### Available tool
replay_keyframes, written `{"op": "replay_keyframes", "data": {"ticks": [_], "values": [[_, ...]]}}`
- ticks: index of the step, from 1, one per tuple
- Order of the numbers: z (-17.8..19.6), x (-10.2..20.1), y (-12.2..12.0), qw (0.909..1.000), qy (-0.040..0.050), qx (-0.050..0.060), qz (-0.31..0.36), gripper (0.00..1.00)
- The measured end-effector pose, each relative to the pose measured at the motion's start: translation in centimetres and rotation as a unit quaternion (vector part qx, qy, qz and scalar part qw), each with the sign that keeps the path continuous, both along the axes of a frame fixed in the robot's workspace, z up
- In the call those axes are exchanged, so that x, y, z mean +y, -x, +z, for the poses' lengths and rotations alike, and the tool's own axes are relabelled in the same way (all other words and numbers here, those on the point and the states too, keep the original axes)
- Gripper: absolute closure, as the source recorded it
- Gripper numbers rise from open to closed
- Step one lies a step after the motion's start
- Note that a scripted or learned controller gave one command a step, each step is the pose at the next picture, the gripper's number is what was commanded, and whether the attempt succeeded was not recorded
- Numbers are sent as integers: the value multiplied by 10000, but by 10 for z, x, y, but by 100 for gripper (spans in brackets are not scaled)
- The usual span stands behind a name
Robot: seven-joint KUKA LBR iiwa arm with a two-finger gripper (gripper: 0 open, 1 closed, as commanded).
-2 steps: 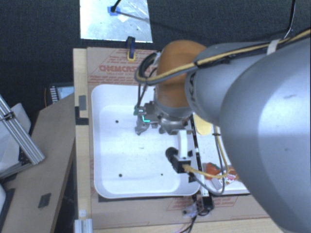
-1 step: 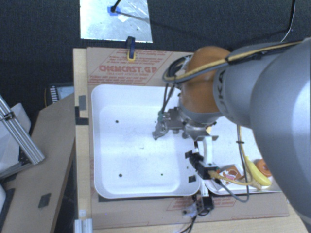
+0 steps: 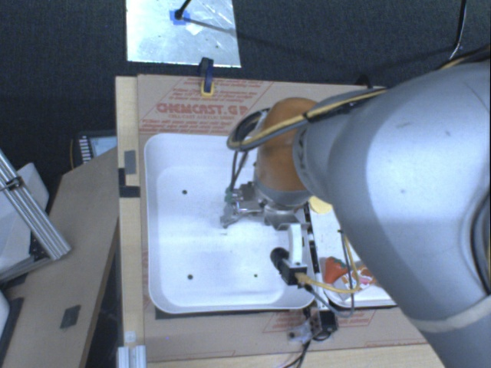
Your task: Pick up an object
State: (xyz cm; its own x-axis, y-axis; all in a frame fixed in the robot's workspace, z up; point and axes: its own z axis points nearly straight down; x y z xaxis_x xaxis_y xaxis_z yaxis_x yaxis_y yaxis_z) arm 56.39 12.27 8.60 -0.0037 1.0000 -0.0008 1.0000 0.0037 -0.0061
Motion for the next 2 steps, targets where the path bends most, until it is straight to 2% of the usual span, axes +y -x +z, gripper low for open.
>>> {"op": "replay_keyframes", "data": {"ticks": [1, 2], "values": [[104, -55, 46, 10000, -3, -64, -36, 0], [109, -51, 45, 10000, -9, -48, -4, 100]]}}
